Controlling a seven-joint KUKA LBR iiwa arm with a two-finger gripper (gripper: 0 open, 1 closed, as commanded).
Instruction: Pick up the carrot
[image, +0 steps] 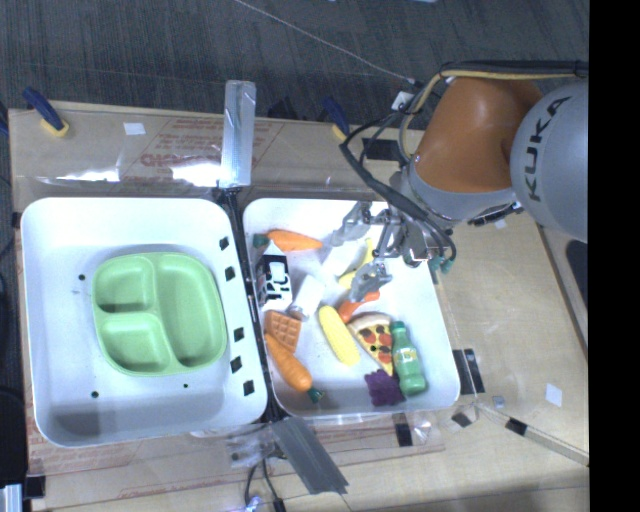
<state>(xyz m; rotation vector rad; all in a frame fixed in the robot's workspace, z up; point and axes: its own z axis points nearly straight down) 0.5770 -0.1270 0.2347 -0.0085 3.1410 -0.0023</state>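
In the right bin (440, 330), two carrots (288, 365), gripper (368, 262) state unclear.

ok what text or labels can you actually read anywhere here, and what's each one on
"KUKA" in dark letters, running vertically on the grey arm casing.
Faint red print on the clear sheet behind the bins: too blurred to read.
Black-and-white card in the right bin: markings not legible.
Green bottle label: too small to read.
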